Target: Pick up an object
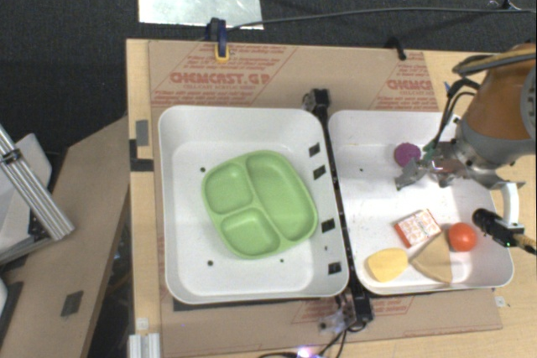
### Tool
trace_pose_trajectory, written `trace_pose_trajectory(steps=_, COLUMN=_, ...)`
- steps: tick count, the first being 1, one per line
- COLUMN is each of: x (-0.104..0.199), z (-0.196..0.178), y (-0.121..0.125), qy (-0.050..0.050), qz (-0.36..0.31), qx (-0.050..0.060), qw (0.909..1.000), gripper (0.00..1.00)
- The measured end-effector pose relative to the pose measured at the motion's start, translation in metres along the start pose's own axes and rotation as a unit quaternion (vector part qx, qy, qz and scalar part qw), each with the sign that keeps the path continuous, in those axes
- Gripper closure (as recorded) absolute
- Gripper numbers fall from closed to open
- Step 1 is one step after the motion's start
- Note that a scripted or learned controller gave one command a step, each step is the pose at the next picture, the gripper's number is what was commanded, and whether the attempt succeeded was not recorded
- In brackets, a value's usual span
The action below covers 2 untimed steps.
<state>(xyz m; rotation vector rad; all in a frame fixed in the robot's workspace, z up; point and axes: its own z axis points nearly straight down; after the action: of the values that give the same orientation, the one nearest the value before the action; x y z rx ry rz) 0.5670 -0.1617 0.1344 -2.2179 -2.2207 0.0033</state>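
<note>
While nothing sat between the fingers, the moment read as follows.

Nearest object: a purple ball (407,153) lay in the right bin (369,205), towards its far side, just beside the gripper (413,175) and apart from it.
Orientation: the ball looked round, so no long axis and no pointing direction could be read from it (a grasp from any side would likely serve).
Other candidates: a red-and-white box (417,227), a yellow piece (387,264), a tan wedge (434,263) and a red ball (461,237) were bunched at the bin's near right; the box lay at a slant, its long axis running from near-left to far-right.
Gripper: it hung low over the bin floor, fingers somewhat spread, pinching nothing.
Arm: the grey arm (495,121) reached in from the right.
Step in hand: the approach, by my judgement; no pick had been made.
Next move: probably to centre the fingers over the purple ball, descend, and close, then lift.
Left bin (180,180): it held a green divided plate (258,203), well apart from the gripper.
</note>
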Motion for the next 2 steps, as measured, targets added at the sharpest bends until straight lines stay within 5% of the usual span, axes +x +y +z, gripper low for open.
trace_pose_trajectory(steps=1, x=0.001, z=0.052, y=0.0, qy=0.0, qz=0.0, qx=-0.001, qw=1.0, gripper=0.0)
trace_pose_trajectory(steps=2, x=0.0, z=0.038, y=0.002, qy=-0.001, qz=-0.001, qx=-0.004, qw=1.0, gripper=1.0)
